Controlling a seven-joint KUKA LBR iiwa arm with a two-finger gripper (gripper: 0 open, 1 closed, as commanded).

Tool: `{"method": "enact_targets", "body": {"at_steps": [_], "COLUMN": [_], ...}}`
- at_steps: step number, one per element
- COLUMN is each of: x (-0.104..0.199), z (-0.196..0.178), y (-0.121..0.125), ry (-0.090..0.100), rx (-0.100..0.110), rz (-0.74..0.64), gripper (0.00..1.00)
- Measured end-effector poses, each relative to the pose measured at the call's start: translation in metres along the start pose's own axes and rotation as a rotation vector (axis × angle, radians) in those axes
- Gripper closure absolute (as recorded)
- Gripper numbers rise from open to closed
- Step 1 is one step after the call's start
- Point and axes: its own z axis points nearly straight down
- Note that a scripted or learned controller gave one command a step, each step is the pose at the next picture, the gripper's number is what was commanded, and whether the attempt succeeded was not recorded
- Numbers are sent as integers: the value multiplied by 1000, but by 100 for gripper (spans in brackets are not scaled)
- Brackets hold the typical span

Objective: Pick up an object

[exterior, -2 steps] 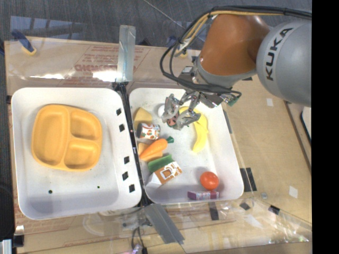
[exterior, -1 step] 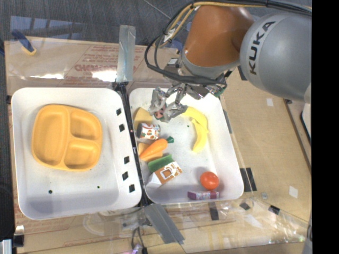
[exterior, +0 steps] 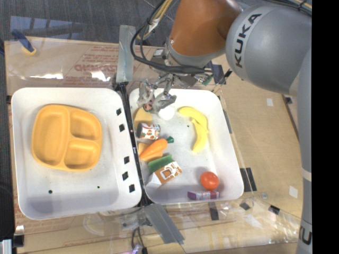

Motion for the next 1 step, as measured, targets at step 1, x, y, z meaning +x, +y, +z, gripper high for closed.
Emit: {"method": "enact_targets", "body": {"at_steps": [1], "x": [75], "z": [-66], "y": [-51], "ry": [2], "rx": [4], "rz": [-98], "gripper": [100]}}
